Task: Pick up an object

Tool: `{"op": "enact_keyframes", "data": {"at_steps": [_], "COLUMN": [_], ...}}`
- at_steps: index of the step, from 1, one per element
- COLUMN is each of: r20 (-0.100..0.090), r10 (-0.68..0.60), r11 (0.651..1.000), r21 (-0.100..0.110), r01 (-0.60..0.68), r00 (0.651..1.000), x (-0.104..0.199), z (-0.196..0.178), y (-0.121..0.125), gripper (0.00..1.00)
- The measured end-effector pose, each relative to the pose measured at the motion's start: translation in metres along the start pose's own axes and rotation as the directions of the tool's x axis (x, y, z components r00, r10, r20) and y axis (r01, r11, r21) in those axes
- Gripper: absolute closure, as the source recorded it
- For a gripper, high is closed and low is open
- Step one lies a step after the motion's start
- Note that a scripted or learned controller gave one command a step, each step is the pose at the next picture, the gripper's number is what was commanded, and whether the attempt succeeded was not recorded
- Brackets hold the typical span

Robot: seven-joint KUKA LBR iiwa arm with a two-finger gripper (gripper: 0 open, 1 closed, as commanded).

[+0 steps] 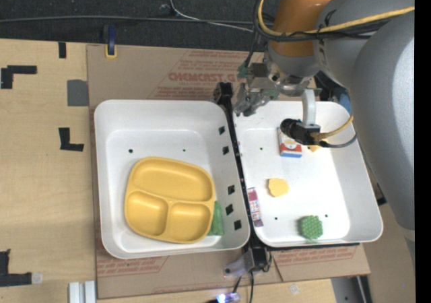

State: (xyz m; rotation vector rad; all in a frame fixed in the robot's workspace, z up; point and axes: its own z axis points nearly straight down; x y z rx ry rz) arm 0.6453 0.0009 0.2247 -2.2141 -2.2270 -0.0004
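Camera view: the grey arm's two-finger gripper hangs over the right white bin's far left corner; whether its jaws are apart cannot be told. In that bin lie a small red-and-white box, a yellow piece and a green knobbly ball. A yellow divided plastic tray fills the left white bin.

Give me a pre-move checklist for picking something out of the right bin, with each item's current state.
1. Targets present in the right bin: ok. Small red-and-white carton, yellow piece, green textured ball.
2. Yellow piece and green ball apart from other items: ok.
3. Carton free of obstruction: not ok, a black arm fitting sits against it.
4. Gripper over a target: not ok, it hangs at the bin's far-left corner by the divider.
5. Finger state: cannot tell.
6. Gripper holding nothing: cannot tell.
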Motion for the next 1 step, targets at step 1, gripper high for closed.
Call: {"op": "enact_keyframes", "data": {"at_steps": [1], "r20": [0.001], "r10": [0.0], "r11": [1.0], "r21": [0.0], "r01": [0.0], "r00": [1.0], "x": [0.055], "z": [0.0101], "y": [0.0131], "gripper": [1.0]}}
